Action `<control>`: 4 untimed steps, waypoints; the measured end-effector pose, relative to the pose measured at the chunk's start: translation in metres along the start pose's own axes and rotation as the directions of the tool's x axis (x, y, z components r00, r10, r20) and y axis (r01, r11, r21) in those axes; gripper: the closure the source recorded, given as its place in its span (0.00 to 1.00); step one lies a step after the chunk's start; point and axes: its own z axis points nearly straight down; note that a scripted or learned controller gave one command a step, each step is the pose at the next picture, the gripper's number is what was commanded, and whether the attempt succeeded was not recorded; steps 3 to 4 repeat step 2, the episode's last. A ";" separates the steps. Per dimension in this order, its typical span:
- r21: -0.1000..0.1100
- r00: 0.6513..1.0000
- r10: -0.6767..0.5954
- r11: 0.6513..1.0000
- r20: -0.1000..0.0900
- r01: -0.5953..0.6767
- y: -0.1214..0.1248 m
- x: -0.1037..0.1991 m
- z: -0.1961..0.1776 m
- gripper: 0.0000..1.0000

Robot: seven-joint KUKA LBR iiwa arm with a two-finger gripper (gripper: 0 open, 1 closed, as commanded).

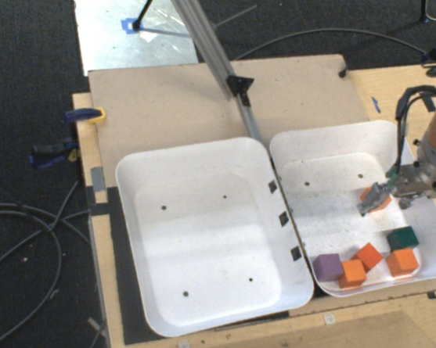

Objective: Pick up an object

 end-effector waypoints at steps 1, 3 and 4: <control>0.002 1.000 0.000 1.000 0.002 0.000 0.064 -0.036 0.058 0.00; 0.002 1.000 -0.001 1.000 0.001 0.001 0.060 -0.023 0.060 0.00; 0.002 1.000 -0.001 1.000 0.001 0.001 0.060 -0.023 0.060 0.00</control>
